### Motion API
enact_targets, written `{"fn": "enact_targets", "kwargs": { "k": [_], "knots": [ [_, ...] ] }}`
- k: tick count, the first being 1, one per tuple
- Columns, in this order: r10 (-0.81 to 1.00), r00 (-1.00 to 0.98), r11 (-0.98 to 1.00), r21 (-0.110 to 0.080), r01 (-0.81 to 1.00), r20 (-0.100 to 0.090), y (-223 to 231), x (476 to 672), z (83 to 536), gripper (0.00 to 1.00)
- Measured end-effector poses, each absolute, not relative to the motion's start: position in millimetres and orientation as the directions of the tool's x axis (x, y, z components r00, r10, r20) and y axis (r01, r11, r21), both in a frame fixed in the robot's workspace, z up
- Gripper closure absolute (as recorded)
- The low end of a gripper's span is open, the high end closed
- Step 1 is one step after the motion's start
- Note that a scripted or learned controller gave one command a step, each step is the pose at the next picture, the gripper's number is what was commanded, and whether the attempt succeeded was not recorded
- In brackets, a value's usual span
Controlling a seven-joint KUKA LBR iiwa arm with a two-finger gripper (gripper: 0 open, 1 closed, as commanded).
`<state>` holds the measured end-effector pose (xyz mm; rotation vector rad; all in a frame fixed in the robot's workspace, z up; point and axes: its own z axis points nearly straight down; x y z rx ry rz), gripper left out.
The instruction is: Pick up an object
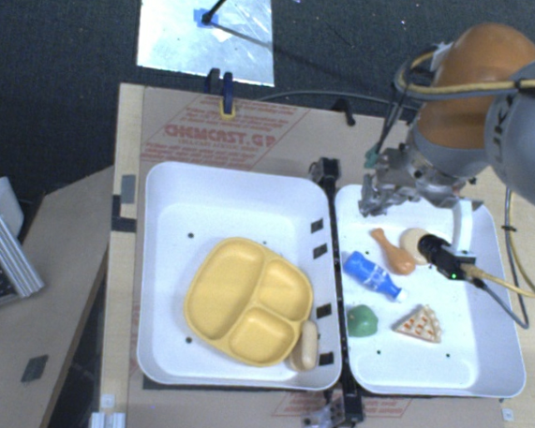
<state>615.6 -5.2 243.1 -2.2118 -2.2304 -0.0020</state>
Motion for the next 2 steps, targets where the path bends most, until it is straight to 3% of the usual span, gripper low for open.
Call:
{"fn": "enact_targets", "kwargs": {
  "k": [2],
  "knots": [
    [1.0,-0.01,0.01,0.0,1.0,0.002,102.9,585.1,252.9,1.0]
  ]
}}
